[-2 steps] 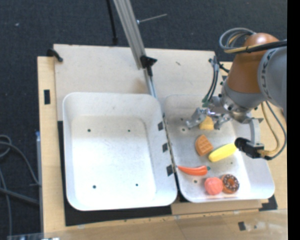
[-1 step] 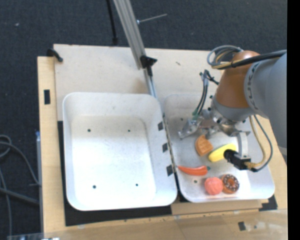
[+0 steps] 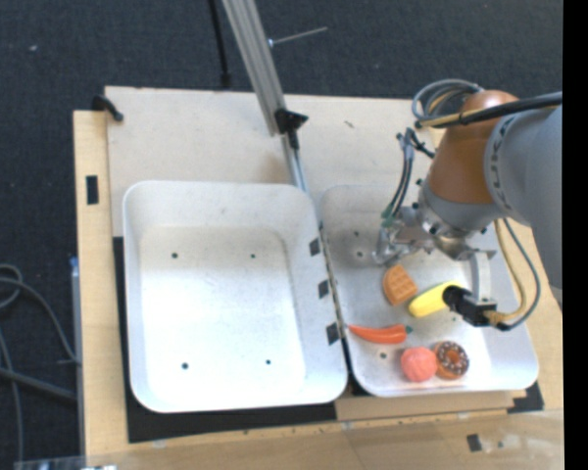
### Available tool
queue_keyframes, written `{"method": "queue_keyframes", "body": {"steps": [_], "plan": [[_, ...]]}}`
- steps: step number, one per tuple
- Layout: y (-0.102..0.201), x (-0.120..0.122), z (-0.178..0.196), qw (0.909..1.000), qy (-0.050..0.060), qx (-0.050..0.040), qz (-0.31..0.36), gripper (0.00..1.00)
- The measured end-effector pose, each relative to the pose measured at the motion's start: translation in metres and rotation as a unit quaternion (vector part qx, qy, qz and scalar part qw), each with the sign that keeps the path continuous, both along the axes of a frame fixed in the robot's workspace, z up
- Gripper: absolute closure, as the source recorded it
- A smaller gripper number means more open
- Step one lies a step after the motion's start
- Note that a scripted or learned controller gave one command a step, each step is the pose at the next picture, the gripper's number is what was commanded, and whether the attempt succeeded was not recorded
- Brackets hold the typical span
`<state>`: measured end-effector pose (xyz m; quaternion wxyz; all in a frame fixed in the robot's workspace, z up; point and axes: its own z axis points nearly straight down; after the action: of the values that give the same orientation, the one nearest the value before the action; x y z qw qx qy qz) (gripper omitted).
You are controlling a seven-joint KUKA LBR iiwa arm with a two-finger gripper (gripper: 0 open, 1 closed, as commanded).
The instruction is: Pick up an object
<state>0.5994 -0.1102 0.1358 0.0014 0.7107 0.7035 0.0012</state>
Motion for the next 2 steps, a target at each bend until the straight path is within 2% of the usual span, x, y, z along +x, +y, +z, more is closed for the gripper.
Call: {"method": "queue_keyframes", "body": {"steps": [2], "plan": [[-0.013, 0.004, 0.105, 1.0, -0.002, -0.0009, 0.006, 1.0]]}}
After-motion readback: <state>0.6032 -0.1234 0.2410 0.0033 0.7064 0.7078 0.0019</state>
